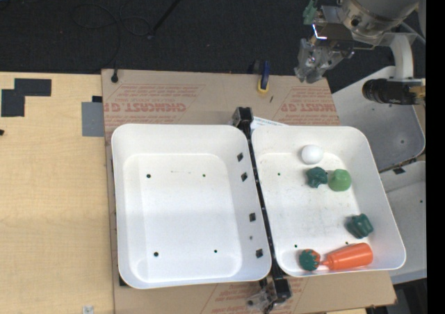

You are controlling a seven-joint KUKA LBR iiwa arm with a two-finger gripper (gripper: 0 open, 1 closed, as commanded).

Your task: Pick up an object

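Orange carrot [345, 257] flat, right bin's [379, 167] near edge.

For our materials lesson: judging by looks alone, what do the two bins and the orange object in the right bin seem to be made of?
Left bin and right bin: probably moulded plastic, smooth white with a soft sheen, rounded corners and a shallow one-piece shape.
Orange object: likely plastic or rubber, uniform bright colour and smooth surface, like a toy carrot; whether it is hard or soft cannot be told.

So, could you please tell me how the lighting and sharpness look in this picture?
Camera view: both white bins are brightly, evenly lit with soft shading along their walls; the small items, such as the orange carrot, look fairly sharp; the hand sits against a dark background and looks slightly blurred.
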